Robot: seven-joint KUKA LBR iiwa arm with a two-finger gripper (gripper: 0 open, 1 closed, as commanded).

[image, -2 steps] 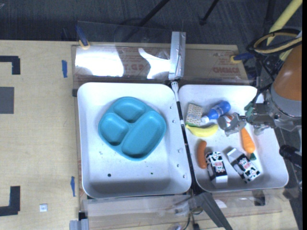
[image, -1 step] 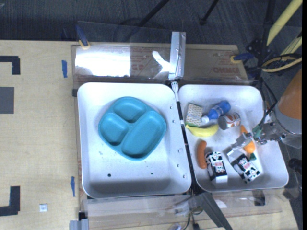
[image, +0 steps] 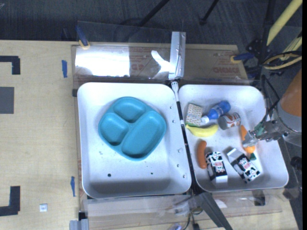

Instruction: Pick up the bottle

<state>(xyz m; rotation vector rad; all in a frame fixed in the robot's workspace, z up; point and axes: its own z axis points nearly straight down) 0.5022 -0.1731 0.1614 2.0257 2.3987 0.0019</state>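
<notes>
The bottle (image: 217, 112), blue-bodied with a white neck end, lies on its side in the far half of the right bin (image: 276, 169), its long axis running from far-right down to near-left. Its neck end rests just beside the banana (image: 201, 130), a woven tan pad (image: 194, 112) sits on its left, and a small can with a grey lid (image: 229, 121) lies touching or nearly touching on its near-right side (the contact cannot be resolved from this angle). The gripper (image: 255, 136) is positioned over the right side of the same bin, close to an orange carrot-like piece (image: 245, 137). From there the bottle lies to the left and somewhat farther away, with the can between the two. The jaws' state cannot be determined here: the tool reads as a small, blurred cluster against the bin floor, and nothing is visibly held between them. Judged from this layout, the coming move needs a shift left and far, with the jaws closing across the bottle's short width, and the can is the likeliest obstruction. The left bin (image: 91, 99) carries a blue sectioned plate (image: 133, 127), well apart from the work.
</notes>
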